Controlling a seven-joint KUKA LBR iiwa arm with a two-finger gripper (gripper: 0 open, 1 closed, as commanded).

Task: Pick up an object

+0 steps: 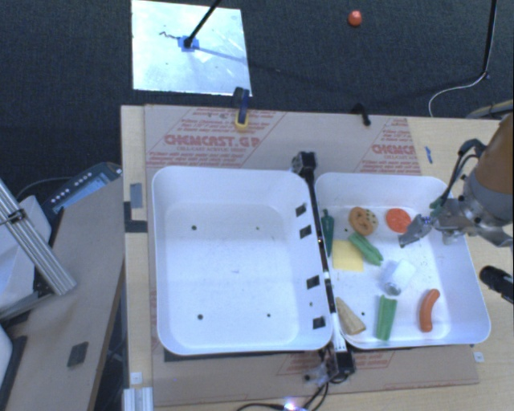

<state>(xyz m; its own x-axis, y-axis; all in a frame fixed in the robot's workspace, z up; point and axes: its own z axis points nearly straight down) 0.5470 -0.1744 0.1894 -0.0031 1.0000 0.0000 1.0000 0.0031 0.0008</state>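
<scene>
Tomato (397, 219): right bin (470, 277) (far end), just left of gripper (415, 233)
Gripper: nothing visibly held; finger state unclear

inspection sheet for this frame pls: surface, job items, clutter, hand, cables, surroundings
Surface: bench bears left bin and right bin, side by side.
Job's things: in right bin, cookie, tomato slice, yellow slice, sausage, green stick.
Clutter: yellow-and-blue clip on bench.
Grippers: hand over right bin, beside tomato slice; nothing seen between fingers.
Cables: white cable on floor.
Surroundings: orange ball, shiny plate.
</scene>
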